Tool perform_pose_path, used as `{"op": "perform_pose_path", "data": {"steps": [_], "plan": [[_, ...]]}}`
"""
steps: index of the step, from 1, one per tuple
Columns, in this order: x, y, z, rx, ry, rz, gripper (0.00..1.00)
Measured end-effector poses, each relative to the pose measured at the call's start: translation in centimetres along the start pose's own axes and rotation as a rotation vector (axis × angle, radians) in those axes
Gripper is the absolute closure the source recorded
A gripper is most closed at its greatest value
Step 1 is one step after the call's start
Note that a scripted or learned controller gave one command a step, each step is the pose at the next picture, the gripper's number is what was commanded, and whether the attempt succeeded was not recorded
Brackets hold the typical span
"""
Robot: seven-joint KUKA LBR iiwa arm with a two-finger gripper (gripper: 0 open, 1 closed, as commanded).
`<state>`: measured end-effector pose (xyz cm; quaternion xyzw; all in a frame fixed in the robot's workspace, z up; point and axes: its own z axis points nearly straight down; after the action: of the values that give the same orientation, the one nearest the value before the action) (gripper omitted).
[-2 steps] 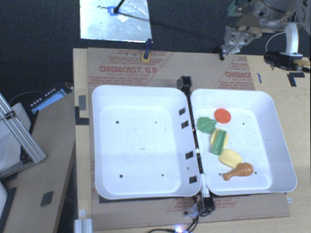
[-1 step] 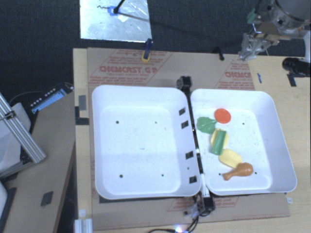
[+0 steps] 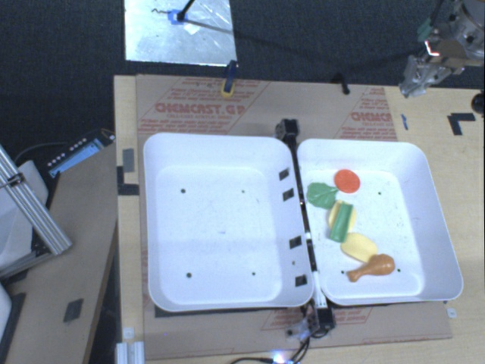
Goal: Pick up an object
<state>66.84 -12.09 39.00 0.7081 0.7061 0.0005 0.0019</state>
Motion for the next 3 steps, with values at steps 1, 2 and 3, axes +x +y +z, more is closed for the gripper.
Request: {"op": "perform_pose_path", "data": {"steps": [1,2,3], "plan": [[-2.0,0.0,-1.8,-0.002,0.000,-0.002,1.00],[-9.0,0.0,-1.2,0.000,-0.002,0.001,1.00],[4.4,-0.6,-8.5,-0.009,0.005,-0.021,1.00]]}}
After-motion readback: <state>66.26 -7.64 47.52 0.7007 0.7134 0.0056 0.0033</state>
